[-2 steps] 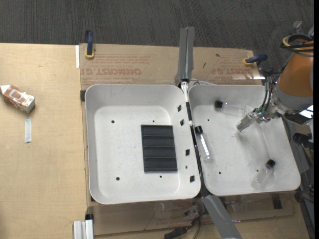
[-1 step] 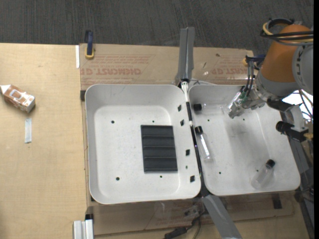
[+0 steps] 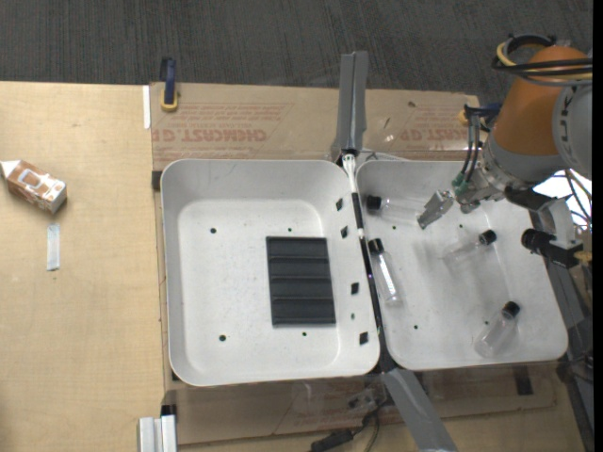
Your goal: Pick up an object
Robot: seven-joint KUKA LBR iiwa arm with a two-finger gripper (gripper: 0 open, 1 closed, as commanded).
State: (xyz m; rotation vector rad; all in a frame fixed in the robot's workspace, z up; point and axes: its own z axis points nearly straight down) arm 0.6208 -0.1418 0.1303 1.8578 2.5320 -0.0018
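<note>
In the left bin [image 3: 188, 252] a black ribbed rectangular block [image 3: 301, 281] lies flat near the centre. The right bin [image 3: 424, 347] holds several clear vials with black caps. One vial [image 3: 386, 203] is at the bin's back left, another [image 3: 383, 273] lies along the divider, a third [image 3: 471, 246] is mid-bin, and one more [image 3: 497, 328] is near the front right. My gripper [image 3: 434, 210] hangs low over the back of the right bin, between the back-left vial and the mid-bin vial. I see nothing held in it.
A metal divider rail [image 3: 353, 111] runs between the bins. On the wooden bench to the left sit a small box [image 3: 36, 186] and a white strip [image 3: 53, 250]. A blue clamp [image 3: 168, 83] holds the cardboard behind the bins. Cables [image 3: 556, 238] hang at the right.
</note>
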